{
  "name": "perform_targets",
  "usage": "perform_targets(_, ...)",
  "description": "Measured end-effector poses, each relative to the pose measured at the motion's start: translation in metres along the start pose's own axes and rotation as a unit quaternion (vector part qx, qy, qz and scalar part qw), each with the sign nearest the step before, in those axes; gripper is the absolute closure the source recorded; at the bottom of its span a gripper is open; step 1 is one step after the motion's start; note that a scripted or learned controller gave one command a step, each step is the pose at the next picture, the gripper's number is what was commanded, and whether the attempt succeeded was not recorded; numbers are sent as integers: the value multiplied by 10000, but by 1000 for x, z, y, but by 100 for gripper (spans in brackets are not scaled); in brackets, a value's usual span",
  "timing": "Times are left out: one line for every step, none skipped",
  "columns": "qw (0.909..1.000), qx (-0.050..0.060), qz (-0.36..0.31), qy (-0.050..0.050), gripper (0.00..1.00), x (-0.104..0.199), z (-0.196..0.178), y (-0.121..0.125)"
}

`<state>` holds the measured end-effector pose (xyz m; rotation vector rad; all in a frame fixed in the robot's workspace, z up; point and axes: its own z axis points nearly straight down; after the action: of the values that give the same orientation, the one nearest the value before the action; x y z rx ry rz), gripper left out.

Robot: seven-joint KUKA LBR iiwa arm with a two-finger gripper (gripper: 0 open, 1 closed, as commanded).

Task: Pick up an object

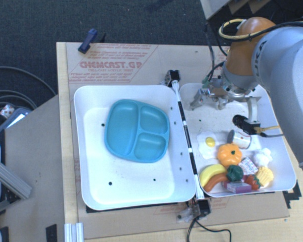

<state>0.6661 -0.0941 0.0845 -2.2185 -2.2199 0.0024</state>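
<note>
1. While the gripper [212, 99] hovers over the right bin's [280, 150] far end, whether it is clenched cannot be told.
2. Toy food, including an orange pumpkin [229, 155] and banana [212, 175], lies apart at the near end.

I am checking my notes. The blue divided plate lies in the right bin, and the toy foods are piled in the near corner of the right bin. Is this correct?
Not quite. The camera view shows the blue divided plate lying in the left bin, not the right one. The rest holds: the toy foods are piled in the near corner of the right bin.
</note>
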Motion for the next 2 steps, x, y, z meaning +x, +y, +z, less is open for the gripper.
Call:
perform_targets(10000, -4, 2, -4, 0, 1, 0, 0)
perform_targets(10000, -14, 6, -9, 0, -8, 0, 0)
